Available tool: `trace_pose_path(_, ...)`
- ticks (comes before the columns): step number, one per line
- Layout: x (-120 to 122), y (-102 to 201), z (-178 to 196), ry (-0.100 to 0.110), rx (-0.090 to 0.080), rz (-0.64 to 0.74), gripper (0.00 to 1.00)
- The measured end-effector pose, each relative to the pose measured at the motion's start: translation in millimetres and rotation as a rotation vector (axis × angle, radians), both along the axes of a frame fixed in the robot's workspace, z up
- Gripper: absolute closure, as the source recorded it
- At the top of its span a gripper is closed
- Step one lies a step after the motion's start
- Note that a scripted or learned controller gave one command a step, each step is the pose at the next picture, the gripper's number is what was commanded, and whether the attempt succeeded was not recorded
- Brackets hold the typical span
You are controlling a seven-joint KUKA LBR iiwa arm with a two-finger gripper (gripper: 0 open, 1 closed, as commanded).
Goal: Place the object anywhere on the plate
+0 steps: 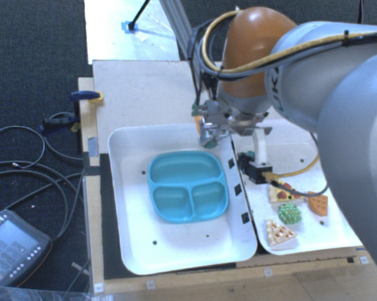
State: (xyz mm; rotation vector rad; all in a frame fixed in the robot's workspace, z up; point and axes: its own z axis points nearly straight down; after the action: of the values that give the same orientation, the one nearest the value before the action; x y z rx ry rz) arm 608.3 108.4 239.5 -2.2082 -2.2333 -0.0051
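I'm seeing the gripper (208, 138) hanging over the left bin's (131, 199) far edge, just beyond the blue plate (188, 185); toy food pieces (290, 213) are lying in the right bin (301, 149).

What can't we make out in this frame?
- Pincer state: fingers too small and blurred in the camera view to tell open or shut, or whether they hold anything.
- Right bin: its far right side is covered by the arm.
- Toy foods in the right bin: too small to identify surely.
- Blue plate: fully visible, three compartments.
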Motion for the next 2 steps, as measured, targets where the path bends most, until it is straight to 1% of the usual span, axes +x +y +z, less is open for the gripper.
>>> trace_pose_path(1, -4.3, -2.6, -12.8, 0.002, -0.003, -0.008, 1.00)
trace_pose_path(2, 1.6, -14.7, -16.5, 0.000, -0.004, -0.012, 1.00)
